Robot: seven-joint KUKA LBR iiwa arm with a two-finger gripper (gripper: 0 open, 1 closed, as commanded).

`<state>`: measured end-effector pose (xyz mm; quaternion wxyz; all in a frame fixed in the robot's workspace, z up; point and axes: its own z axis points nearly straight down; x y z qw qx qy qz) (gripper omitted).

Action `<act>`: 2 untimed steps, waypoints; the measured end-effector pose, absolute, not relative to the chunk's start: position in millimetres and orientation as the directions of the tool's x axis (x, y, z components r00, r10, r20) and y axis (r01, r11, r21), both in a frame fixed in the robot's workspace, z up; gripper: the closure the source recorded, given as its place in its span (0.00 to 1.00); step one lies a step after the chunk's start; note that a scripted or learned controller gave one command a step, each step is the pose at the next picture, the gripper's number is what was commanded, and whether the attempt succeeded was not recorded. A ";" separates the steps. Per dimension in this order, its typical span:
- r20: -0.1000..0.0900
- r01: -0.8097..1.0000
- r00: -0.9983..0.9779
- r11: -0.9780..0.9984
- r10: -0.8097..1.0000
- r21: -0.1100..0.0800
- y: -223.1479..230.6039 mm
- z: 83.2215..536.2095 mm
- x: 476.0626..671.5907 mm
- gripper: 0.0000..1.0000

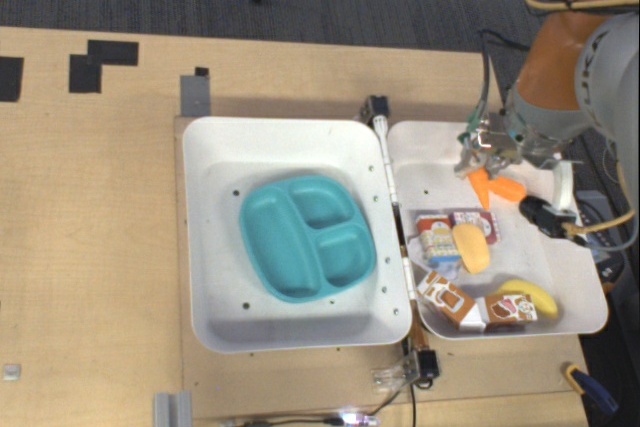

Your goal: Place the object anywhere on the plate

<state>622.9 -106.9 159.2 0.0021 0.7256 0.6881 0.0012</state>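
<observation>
A teal plate with three compartments lies in the left bin. In the right bin, an orange carrot-shaped piece lies near the back. My gripper hangs at the back of the right bin, just above and to the left of the orange piece and touching or nearly touching its near end. I cannot tell from this angle whether it grips the piece. The grey arm with its orange band reaches in from the right.
Further forward in the right bin lie a yellow oval fruit, a banana and several small printed boxes. A black cable end hangs beside the orange piece. A metal divider separates the bins.
</observation>
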 end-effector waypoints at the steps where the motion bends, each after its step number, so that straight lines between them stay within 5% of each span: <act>1: 0.004 0.997 0.080 -0.080 0.997 0.004 -19.1 186.3 604.5 1.00; 2: 0.005 0.995 0.100 -0.100 0.995 -0.001 78.7 184.4 573.3 1.00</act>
